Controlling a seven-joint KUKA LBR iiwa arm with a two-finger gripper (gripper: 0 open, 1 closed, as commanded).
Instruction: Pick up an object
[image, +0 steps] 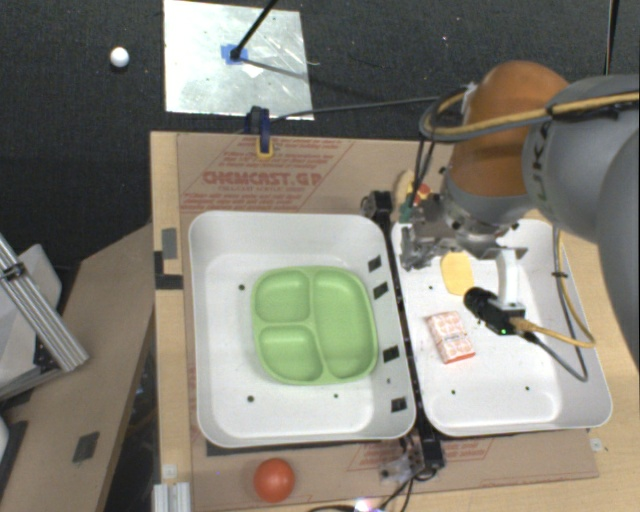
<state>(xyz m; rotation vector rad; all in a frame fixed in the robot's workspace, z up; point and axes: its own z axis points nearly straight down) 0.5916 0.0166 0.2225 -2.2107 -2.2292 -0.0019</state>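
camera view: fixed overhead | slanted down | both bins (300, 235) | mid-range

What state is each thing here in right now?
Green tray: flat in left bin, compartments bare.
Small box: lying flat in right bin.
Yellow piece: resting in right bin, below gripper.
Orange ball: outside the bins, on board.
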